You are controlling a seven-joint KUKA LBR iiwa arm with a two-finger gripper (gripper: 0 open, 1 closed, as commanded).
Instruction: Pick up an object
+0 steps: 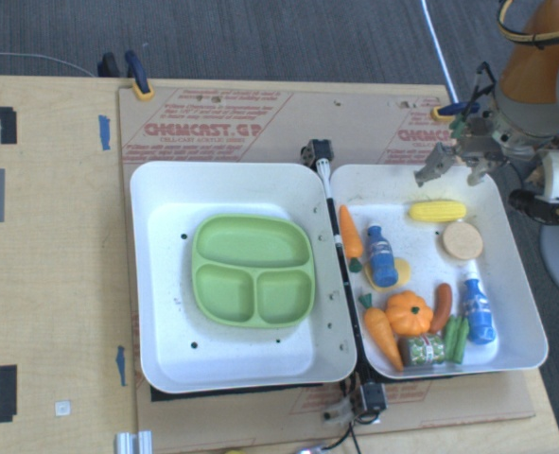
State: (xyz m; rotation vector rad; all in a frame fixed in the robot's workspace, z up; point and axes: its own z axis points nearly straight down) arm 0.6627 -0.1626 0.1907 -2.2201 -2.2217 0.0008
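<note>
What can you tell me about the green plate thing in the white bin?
The green plate is a light green tray with rounded corners that looks like smooth plastic. It has three sections: one long one across the far side and two smaller ones side by side on the near side. It lies flat, right side up, in the middle of the left bin, resting on the bin's floor. No food or toy sits in it.

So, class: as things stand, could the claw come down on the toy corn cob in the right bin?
Probably yes. The corn cob lies alone near the bin's far edge, apart from the round wooden disc, and the claw hovers just beyond it.
</note>
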